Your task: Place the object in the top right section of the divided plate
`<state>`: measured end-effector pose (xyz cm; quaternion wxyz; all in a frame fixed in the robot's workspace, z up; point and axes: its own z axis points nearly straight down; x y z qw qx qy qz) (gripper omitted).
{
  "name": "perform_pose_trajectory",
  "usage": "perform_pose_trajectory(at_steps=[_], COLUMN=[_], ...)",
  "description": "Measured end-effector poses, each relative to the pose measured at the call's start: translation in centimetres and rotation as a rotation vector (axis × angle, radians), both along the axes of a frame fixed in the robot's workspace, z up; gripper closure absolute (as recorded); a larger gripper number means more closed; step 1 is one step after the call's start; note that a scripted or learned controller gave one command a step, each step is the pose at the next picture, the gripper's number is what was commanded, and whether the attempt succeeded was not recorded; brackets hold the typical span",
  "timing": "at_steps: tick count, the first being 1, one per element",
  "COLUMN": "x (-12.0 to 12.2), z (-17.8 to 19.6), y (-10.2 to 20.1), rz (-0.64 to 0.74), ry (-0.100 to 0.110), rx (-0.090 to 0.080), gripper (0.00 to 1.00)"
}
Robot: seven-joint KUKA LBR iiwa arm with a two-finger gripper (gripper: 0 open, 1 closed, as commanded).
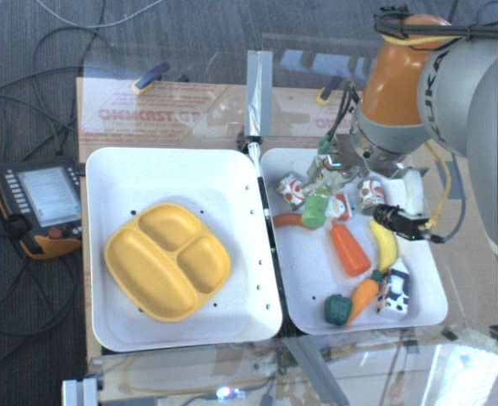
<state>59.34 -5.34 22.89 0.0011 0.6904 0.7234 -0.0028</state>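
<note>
Over the right bin (435,307), the tool (325,180) hangs above a green toy (314,211); whether it is apart or together, I cannot tell. The yellow divided plate (166,260) sits in the left bin (122,163).

Arm reaching down over the right bin

The grey arm (473,100) enters from the right, its orange band (398,74) above the wrist, and points its hand (325,176) down over the far part of the right bin (430,311), near that bin's inner wall.
</note>
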Motion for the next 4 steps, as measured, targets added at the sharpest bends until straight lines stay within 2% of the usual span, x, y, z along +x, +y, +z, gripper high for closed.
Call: perform_pose_trajectory(at_steps=[1, 2, 3, 4], x=[-2.6, 1.1, -5.9, -8.9], z=[-4.5, -4.0, -0.6, -4.6], y=[8.1, 9.5, 15.0, 10.5], rz=[0.070, 0.246, 0.198, 0.073], ry=[-0.003, 0.001, 0.002, 0.002], rx=[0.005, 0.002, 0.006, 0.003], gripper=[1.00, 1.00, 1.00, 1.00])
